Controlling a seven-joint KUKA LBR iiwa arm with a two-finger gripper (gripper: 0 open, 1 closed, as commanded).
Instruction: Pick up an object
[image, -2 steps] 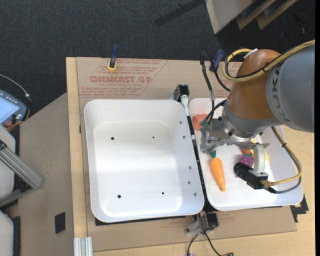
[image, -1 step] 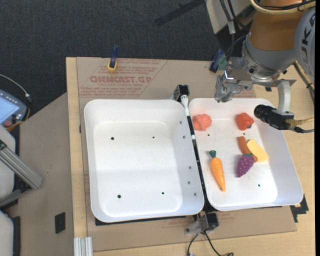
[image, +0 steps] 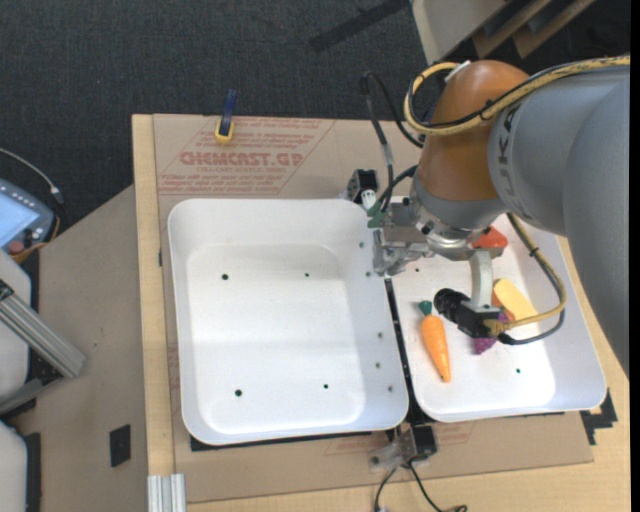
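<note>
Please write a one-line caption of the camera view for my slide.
Robot arm above the right bin, which holds a carrot and a yellow block.

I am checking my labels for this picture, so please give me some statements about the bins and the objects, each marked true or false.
1. The carrot lies in the right-hand bin of the view. True.
2. The claw holds the carrot. False: the carrot lies on the bin floor, apart from the claw.
3. A yellow object lies in the same bin as the carrot. True.
4. The carrot's green end points to the view's bottom edge. False: it points to the top, and the orange tip points down.
</note>
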